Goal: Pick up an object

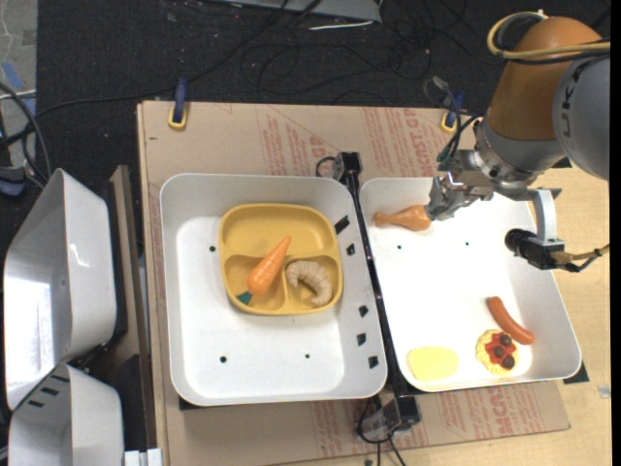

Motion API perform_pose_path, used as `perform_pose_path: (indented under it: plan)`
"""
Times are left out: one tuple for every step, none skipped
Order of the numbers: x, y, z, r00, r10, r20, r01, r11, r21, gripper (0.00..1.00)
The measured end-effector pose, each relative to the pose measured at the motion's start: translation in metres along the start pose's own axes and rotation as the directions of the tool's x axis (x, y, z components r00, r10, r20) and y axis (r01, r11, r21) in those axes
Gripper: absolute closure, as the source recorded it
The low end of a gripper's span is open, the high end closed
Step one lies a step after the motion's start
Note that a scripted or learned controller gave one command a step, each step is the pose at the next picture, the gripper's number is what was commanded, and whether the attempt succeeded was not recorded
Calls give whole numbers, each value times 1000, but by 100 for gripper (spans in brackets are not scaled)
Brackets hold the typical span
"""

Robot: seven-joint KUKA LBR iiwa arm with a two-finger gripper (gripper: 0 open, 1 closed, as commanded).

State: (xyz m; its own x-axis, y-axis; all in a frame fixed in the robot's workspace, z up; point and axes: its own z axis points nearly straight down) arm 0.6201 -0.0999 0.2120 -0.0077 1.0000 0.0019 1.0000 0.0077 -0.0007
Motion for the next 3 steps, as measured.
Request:
perform_pose_path:
  plan:
    - [52,-8,-10,1000,0,-1,0,1000,0,100]
    - [108,-17,-13,1000,-1,0,1,1000,1,100]
    - [164,-40,-6,1000,-1,0,1,1000,3,100]
